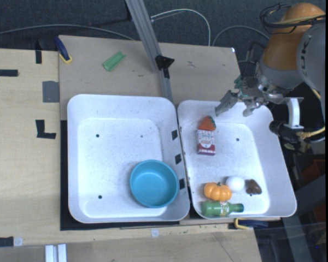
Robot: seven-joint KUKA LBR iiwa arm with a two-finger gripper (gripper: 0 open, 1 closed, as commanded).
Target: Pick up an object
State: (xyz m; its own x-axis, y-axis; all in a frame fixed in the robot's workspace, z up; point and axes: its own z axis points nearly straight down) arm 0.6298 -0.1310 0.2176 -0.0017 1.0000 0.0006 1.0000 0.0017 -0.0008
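My gripper (236,107) hangs open over the far edge of the right bin (273,162), with nothing between its fingers. Just below and left of it lies a red and white carton (206,135) near the bin's far left corner. At the near end of the same bin sit a small orange pumpkin (217,191), a white ball (235,184), a brown lump (253,186) and a green bottle (221,208) lying on its side. A blue bowl (153,183) stands in the left bin (98,146) at its near right.
A grey pole (147,34) slants across the bench behind the bins. A green block (113,61) lies on the bench at the back left. Cables and a black hose (287,132) hang beside the right bin's right rim.
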